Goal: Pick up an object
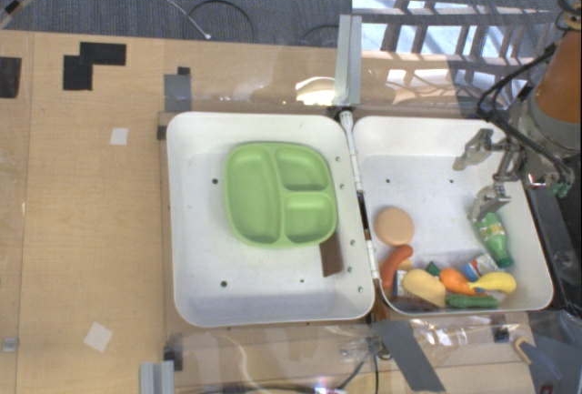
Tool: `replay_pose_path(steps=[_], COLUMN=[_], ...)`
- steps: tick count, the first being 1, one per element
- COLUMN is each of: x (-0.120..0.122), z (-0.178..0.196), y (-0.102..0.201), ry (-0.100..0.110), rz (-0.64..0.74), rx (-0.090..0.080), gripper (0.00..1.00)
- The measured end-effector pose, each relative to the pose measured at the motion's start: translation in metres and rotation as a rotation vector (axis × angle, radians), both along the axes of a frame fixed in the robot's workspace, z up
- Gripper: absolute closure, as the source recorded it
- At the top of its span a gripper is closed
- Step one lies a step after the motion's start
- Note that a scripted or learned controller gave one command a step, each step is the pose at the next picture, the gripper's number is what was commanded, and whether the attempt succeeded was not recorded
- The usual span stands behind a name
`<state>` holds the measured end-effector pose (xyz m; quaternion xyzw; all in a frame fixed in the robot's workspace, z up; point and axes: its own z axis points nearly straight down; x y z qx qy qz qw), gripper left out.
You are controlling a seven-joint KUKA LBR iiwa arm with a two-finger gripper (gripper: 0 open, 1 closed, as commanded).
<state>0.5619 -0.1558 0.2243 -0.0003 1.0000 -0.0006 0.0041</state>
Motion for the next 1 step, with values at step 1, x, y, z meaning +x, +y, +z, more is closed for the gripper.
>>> replay_pose_path(steps=[1], x=[-0.0155], z=[-0.1256], y=[-0.0320], ry=[-0.005], rz=[0.167], rx=[-0.003], gripper=[0.00])
